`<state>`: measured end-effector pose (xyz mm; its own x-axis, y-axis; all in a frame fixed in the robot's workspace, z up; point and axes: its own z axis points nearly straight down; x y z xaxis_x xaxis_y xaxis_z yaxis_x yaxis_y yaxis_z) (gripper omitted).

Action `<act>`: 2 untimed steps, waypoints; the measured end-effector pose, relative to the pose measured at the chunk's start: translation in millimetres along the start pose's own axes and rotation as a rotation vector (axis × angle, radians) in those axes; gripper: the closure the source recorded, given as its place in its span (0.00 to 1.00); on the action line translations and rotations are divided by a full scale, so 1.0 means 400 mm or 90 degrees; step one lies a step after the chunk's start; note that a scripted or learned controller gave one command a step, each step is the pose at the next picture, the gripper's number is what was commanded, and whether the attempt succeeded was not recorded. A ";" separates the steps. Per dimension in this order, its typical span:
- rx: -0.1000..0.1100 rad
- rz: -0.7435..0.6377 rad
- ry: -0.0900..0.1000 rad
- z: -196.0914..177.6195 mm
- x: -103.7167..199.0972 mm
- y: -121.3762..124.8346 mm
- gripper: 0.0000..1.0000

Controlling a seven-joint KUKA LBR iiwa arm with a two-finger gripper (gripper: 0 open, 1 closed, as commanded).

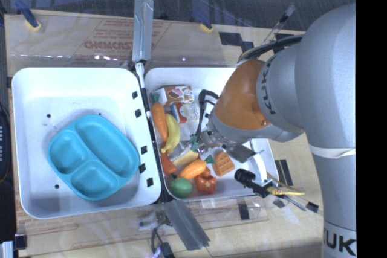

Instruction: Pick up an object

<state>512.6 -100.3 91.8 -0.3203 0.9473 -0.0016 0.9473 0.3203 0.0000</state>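
Observation:
Play food lies heaped along the left side of the right bin (181, 77). It includes an upright orange carrot (159, 121), a yellow banana (172, 133), a printed packet (181, 99), a waffle-patterned orange piece (224, 163), a second orange carrot (193, 168), a red tomato-like piece (206, 183) and a green round fruit (180, 187). My gripper (201, 142) hangs low over the middle of this heap, just right of the banana and above the waffle piece. The orange wrist band covers most of it.
The left bin (36, 84) holds a blue divided plate (92, 156). A low wall with black clips (144, 133) separates the two bins. The bulky grey arm (314, 87) covers the right half of the right bin.

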 end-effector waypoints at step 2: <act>-0.012 -0.022 -0.005 -0.028 -0.182 -0.013 1.00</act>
<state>530.8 -171.0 103.1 -0.3525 0.9357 -0.0095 0.9356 0.3527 0.0181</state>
